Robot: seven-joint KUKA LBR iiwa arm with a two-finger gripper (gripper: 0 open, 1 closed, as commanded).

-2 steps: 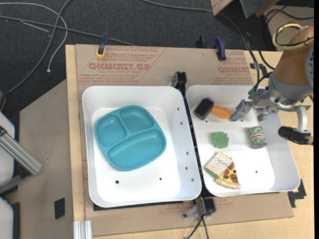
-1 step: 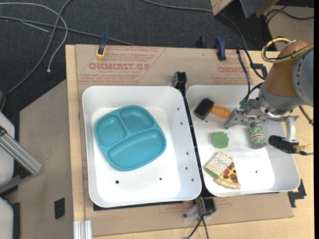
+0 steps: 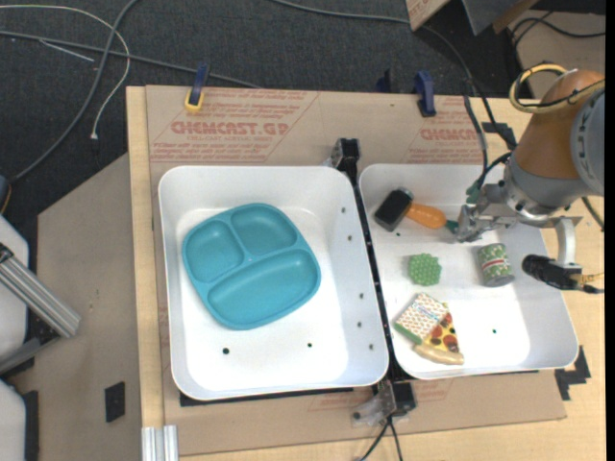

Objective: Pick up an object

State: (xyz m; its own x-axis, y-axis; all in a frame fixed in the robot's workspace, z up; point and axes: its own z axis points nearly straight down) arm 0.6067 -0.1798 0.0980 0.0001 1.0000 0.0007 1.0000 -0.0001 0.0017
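The left bin (image 3: 192, 353) holds a blue divided tray (image 3: 252, 265), lying well clear of the work. The right bin (image 3: 538, 339) carries everything graspable. At its 6 o'clock lies a pizza slice (image 3: 432, 328); at 12 o'clock a brush (image 3: 408, 211) with a black head and orange handle; near the centre a green ball (image 3: 424, 269); at 3 o'clock from the ball, a small can (image 3: 494, 263).

The gripper (image 3: 468, 226) sits low at the bin's 1 o'clock, just beside the orange handle end and just above the can. Whether its fingers are wide or narrow I cannot tell; nothing shows between them.

The nearest target seems to be the handle. To grasp it well, the fingers should straddle the handle across its narrow width, centred, then descend straight. The can stands close at 5 o'clock and could be knocked. Closing off-centre would likely roll the brush away.
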